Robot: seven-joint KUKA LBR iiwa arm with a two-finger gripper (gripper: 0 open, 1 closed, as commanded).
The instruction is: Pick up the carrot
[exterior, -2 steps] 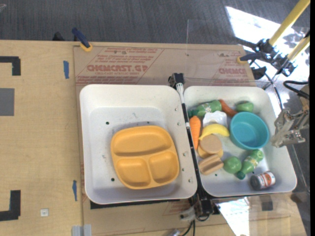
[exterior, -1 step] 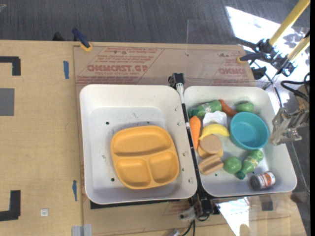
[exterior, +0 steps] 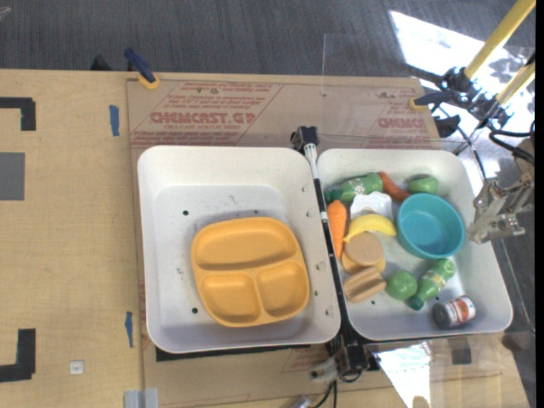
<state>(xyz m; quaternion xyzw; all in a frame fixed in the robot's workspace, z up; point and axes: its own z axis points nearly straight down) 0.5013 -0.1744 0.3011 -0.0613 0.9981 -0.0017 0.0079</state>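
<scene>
The carrot (exterior: 337,226) is an orange toy lying lengthwise along the left wall of the right bin (exterior: 489,300), with its thick end toward the back. A yellow banana (exterior: 375,225) touches its right side. My gripper (exterior: 495,217) is a grey metal shape at the right rim of that bin, just right of the blue bowl (exterior: 431,225). It is far from the carrot, with the bowl and the banana in between. Nothing shows in its grasp.
The right bin also holds green vegetables (exterior: 358,185), a slim orange-red piece (exterior: 393,185), a round bun (exterior: 364,250), a sandwich (exterior: 364,286), a green bottle (exterior: 433,279) and a small can (exterior: 454,312). A yellow divided plate (exterior: 249,270) lies in the left bin (exterior: 170,228).
</scene>
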